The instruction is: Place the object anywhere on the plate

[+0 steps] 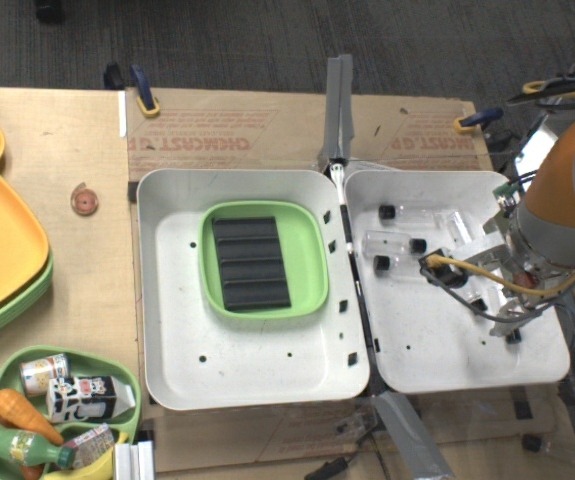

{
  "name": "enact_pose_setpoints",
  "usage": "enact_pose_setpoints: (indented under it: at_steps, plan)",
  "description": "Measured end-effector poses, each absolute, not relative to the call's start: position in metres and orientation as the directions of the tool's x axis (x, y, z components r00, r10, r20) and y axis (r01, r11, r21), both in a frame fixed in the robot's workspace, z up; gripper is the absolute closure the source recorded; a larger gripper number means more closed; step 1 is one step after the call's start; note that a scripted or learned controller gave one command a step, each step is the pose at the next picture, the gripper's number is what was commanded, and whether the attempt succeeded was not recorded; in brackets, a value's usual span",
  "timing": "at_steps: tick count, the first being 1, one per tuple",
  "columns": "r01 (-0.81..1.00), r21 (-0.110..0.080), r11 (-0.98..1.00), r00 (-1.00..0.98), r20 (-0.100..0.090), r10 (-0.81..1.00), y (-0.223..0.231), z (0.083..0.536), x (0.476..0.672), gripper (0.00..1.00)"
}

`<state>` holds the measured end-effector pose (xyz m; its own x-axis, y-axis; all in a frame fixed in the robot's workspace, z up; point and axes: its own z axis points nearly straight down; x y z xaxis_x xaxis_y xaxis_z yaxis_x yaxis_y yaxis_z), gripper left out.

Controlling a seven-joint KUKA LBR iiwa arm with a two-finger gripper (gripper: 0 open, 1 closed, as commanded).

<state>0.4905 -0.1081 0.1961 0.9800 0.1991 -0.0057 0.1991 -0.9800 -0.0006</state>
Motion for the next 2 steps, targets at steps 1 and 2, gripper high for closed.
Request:
enact_pose_setpoints:
  at_steps: [1, 2]
  plan:
    - [0.211, -0.002, -0.978, 0.978, -0.006, 0.211, -0.062, 0.19, 0.477, 0.0]
    - [0.197, -0.001, -0.98, 0.98, -0.005, 0.197, -0.089, 0.213, 0.477, 0.0]
